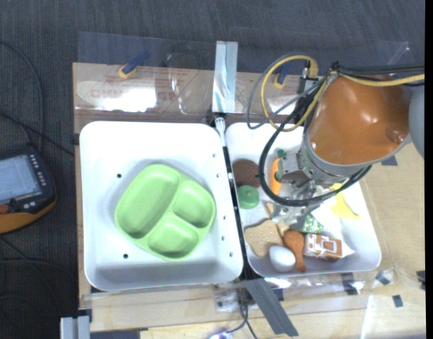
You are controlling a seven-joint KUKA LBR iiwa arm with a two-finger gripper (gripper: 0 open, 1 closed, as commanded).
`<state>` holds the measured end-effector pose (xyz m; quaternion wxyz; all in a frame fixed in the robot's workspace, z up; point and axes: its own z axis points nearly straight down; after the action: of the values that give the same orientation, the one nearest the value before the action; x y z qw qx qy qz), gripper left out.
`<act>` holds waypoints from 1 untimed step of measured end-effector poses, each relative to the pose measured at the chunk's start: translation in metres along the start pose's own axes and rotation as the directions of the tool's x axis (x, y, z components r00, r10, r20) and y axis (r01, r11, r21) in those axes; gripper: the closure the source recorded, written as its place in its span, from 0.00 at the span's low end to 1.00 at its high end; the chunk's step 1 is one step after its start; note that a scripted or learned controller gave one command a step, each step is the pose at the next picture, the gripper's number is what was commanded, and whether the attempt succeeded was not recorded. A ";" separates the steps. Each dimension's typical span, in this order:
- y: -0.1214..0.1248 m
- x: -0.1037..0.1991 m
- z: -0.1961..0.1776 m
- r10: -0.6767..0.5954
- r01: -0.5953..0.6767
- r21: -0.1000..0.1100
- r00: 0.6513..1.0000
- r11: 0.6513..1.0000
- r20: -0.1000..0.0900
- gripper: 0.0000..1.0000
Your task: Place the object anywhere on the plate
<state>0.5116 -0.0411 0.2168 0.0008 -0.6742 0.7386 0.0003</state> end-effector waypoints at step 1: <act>-0.017 -0.095 0.013 0.105 -0.105 -0.003 0.994 0.994 0.004 1.00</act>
<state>0.5366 0.0516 0.2038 0.0012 -0.6344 0.7730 0.0025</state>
